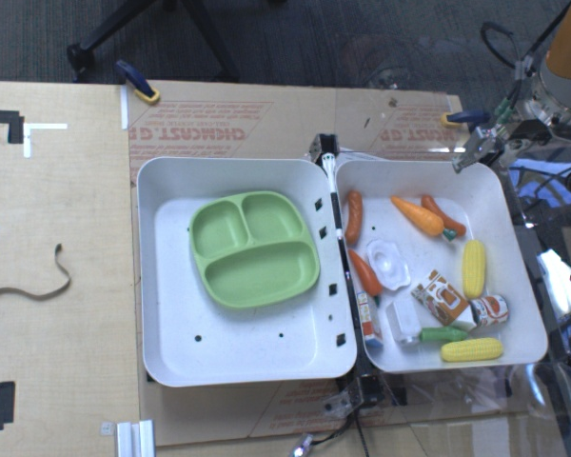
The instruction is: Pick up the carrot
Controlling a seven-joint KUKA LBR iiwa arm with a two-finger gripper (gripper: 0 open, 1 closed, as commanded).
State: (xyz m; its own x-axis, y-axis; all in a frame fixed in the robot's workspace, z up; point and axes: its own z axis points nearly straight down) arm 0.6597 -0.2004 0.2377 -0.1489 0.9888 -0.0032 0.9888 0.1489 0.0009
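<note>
Several orange items crowd the right bin (495, 193), so the carrot (418, 215), lying just above the clear cup (387, 264), must be singled out. The gripper (478, 150) is seen beyond the bin's far rim; finger state cannot be told. A centred, crosswise approach is advised.

I can make out red printing on the cardboard (266, 122) behind the bins, upside down from here; the letters are too blurred to read.

Carrot (418, 214) in right bin (514, 255)
</note>
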